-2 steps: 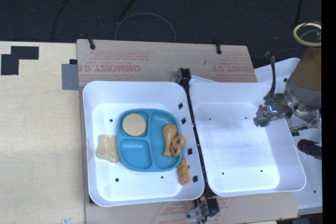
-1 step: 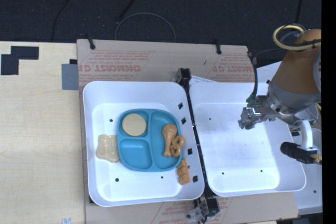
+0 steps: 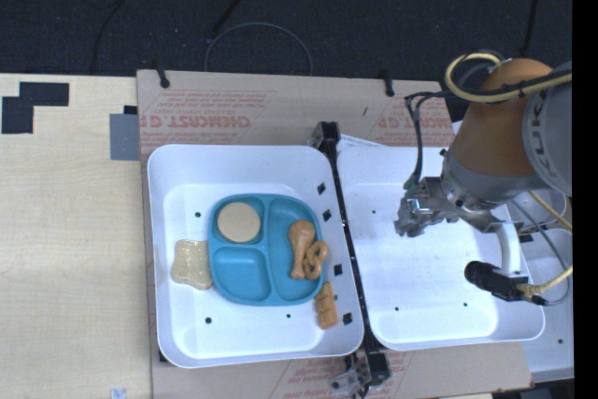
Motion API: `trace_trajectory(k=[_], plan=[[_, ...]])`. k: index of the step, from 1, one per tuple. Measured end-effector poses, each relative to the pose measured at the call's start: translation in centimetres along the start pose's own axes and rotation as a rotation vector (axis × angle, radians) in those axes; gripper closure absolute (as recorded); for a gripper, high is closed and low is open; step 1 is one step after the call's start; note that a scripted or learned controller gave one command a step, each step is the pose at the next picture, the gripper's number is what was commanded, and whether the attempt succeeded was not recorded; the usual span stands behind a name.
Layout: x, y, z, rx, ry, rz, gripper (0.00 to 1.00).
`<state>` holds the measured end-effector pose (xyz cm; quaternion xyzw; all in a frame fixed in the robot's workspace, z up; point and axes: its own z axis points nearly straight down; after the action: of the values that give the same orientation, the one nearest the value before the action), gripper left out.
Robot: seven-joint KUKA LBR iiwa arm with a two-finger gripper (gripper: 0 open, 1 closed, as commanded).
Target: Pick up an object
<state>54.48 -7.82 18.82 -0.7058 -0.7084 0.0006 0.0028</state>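
Observation:
A blue divided plate (image 3: 250, 274) lies in the left bin (image 3: 177, 173). A round tan cookie (image 3: 237, 222) sits in its upper left compartment. A tan drumstick-like piece and a pretzel (image 3: 307, 250) rest in its right compartment. A pale bread slice (image 3: 192, 263) lies just left of the plate on the bin floor. A small brown piece (image 3: 325, 306) lies by the plate's lower right corner. My gripper (image 3: 412, 218) hovers over the right bin (image 3: 439, 313), near its upper middle, with nothing visible between its fingers.
A black cylindrical part (image 3: 493, 281) with cables sticks into the right bin from the right. The black divider (image 3: 340, 238) runs between the two bins. Cardboard (image 3: 243, 112) lies under the bins, and wooden bench surface (image 3: 65, 238) spreads to the left.

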Motion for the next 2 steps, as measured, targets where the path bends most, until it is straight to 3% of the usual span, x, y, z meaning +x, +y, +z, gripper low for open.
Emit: trace_trajectory(k=[2], plan=[[9.9, -2.7, -2.2, -0.002, 0.0, -0.001, 1.0]])
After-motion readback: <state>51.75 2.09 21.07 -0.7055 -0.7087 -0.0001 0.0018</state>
